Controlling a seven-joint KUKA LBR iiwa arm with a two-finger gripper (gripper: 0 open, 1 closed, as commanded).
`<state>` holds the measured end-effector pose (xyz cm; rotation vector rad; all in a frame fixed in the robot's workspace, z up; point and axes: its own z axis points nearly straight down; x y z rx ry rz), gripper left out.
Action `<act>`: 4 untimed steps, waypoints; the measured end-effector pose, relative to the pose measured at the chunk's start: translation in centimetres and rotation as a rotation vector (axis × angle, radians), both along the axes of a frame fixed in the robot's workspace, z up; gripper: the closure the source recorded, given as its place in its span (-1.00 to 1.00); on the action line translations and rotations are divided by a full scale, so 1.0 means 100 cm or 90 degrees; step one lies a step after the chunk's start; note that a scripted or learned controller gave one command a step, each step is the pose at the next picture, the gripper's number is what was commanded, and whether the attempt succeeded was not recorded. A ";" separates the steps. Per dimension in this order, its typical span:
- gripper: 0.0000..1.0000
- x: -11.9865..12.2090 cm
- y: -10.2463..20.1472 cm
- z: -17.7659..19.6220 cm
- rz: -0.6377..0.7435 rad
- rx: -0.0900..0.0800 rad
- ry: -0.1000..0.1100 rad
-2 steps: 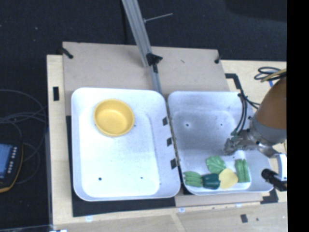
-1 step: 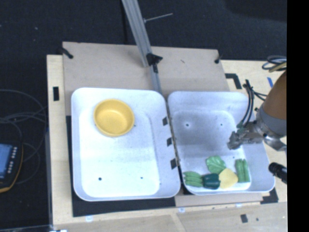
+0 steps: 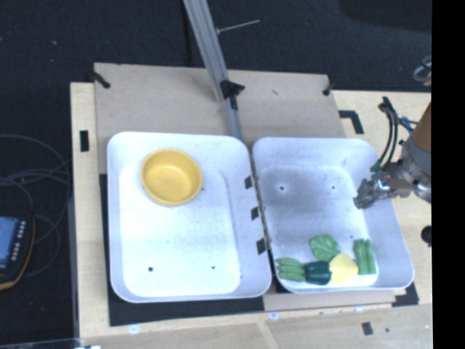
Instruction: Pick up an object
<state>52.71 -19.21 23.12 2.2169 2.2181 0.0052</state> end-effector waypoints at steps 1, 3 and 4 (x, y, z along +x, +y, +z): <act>1.00 0.001 -0.001 0.038 0.000 0.000 0.001; 1.00 0.031 0.101 0.039 0.002 0.002 0.003; 1.00 0.053 0.150 0.043 0.002 0.002 0.004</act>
